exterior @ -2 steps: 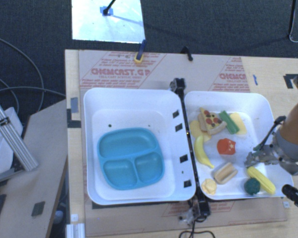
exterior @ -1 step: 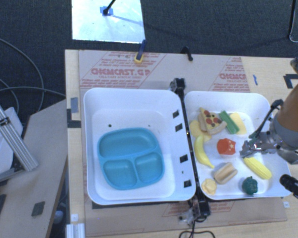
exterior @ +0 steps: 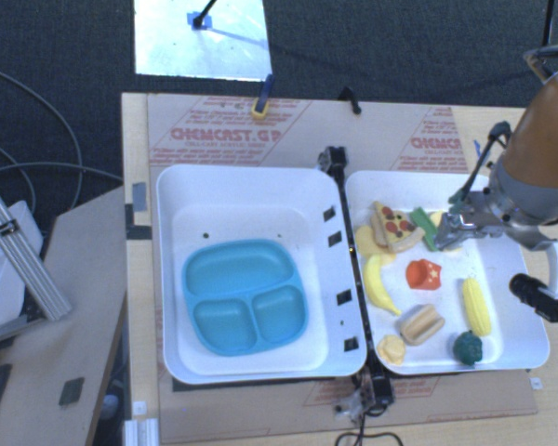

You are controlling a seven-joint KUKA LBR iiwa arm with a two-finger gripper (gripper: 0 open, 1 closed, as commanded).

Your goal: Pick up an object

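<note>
From the overhead camera view, the tabletop (exterior: 214, 124) carries two shallow white bins side by side: the left bin (exterior: 260, 189) holds a blue divided tray (exterior: 245, 295), and the right bin (exterior: 525, 342) holds a scatter of toy foods. The end effector (exterior: 451, 228) sits low over the upper part of the right bin, just beside a green toy piece (exterior: 429, 229) and close to the pizza slice (exterior: 393, 227); whether it is open or closed cannot be told from this slant, and nothing is visibly gripped. Below it lie a red pepper-like piece (exterior: 424, 274), a banana (exterior: 380, 284), a corn cob (exterior: 476, 306), a hot dog bun (exterior: 420, 323), a small yellow round piece (exterior: 391, 348) and a dark green broccoli-like piece (exterior: 467, 347). These look like light, stiff, smooth plastic, so likely slippery. The green piece nearest the end effector seems the probable target; pinching across its narrow width should serve, while the pizza slice touching it may get nudged.
</note>
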